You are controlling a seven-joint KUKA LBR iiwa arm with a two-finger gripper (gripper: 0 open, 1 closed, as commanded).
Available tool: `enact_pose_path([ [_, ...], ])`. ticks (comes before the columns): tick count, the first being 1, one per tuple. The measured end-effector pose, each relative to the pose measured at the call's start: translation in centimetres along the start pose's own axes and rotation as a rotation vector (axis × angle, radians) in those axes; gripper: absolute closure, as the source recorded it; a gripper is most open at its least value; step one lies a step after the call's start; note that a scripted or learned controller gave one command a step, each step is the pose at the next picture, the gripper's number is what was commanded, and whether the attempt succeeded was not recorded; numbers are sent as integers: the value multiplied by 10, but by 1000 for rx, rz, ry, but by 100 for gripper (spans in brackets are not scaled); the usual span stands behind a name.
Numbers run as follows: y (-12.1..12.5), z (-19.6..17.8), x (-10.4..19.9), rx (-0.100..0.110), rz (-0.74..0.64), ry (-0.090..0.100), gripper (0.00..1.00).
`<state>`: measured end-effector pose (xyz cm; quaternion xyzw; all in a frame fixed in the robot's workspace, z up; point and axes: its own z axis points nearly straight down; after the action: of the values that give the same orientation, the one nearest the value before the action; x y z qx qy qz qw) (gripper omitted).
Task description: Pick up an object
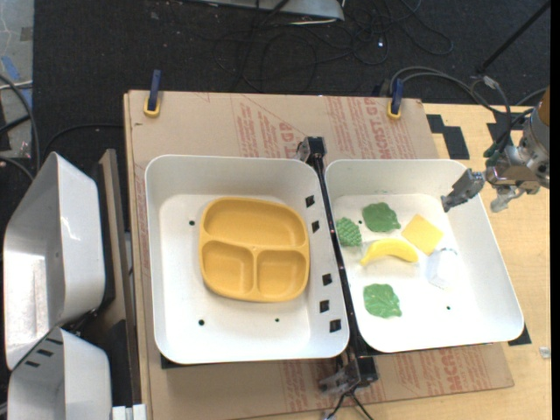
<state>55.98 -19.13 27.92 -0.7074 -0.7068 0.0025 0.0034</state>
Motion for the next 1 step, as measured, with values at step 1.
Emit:
enact_pose_path([
  [1,2,-4,0,-9,-2,-2,0],
])
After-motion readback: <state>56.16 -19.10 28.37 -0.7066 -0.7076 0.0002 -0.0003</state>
